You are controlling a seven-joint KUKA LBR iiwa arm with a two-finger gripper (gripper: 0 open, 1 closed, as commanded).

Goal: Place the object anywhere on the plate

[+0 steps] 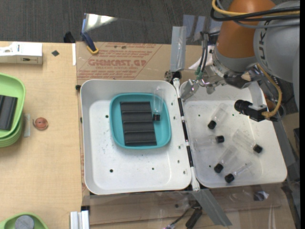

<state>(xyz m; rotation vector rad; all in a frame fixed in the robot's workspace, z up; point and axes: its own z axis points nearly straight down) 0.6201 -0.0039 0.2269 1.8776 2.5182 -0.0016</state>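
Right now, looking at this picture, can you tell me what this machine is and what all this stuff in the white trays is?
One fixed camera looks down at a slant. The grey arm with an orange band, reaching in from the right, is a robot. Two white bins sit side by side. The left bin holds a teal plate carrying dark ridged blocks, with a clear black-capped vial on its right edge. The right bin holds more clear vials. The gripper is near the top of the right bin; nothing visibly sits between its fingers.

Bright, even overhead light; sharp picture, soft faint shadows.
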